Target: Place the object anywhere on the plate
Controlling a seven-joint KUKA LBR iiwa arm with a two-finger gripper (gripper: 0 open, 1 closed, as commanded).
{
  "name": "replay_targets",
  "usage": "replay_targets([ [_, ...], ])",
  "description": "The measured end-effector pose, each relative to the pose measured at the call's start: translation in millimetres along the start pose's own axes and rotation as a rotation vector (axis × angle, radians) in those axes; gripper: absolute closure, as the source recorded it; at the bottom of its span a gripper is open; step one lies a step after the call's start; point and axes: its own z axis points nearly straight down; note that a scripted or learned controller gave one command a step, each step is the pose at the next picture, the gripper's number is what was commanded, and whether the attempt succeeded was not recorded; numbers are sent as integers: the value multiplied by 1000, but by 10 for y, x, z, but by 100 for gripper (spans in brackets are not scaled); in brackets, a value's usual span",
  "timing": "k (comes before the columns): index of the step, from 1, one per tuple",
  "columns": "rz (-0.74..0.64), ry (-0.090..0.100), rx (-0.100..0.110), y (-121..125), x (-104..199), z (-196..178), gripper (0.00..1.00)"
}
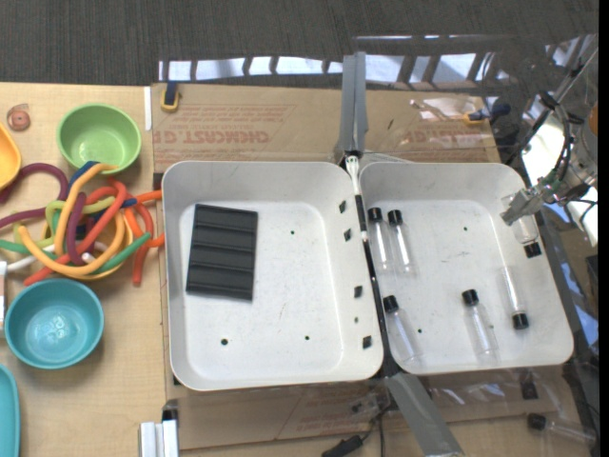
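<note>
Two shallow white bins sit side by side on brown cardboard (285, 122); the left bin (295, 284) holds a black ribbed slab (223, 251), lying flat in its left half with its long sides running near to far; this is the only plate-like thing in the bins. The right bin (447, 246) holds clear tubes with black caps, all lying on their sides; two of them (378, 238) (400, 246) lie just beside each other at the far left of that bin, caps pointing far; a third tube (398, 327) lies nearer along the same left side; a fourth tube (479, 324) lies near the middle of the near half; a fifth tube (512, 298) lies to its right, its cap at the near end. A sixth black cap (533, 248) shows close to the bin's right wall, just below the gripper (521, 206); the gripper hangs over the far right part of the right bin, well apart from the slab; whether it is open, closed or holding that tube cannot be told, as it is small and blurred. Left of the bins, on the pale wooden bench (114, 388), stand a green bowl (99, 138) at the far side and a blue bowl (54, 324) nearer, with a tangle of coloured cords (86, 222) between them.
</note>
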Motion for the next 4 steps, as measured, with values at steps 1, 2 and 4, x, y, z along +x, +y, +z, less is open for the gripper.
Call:
replay_targets([
  [1,-19,4,4,-532,712,1172,100],
  [2,-7,2,3,-722,300,123,100],
  [4,-147,3,3,-621,282,168,100],
])
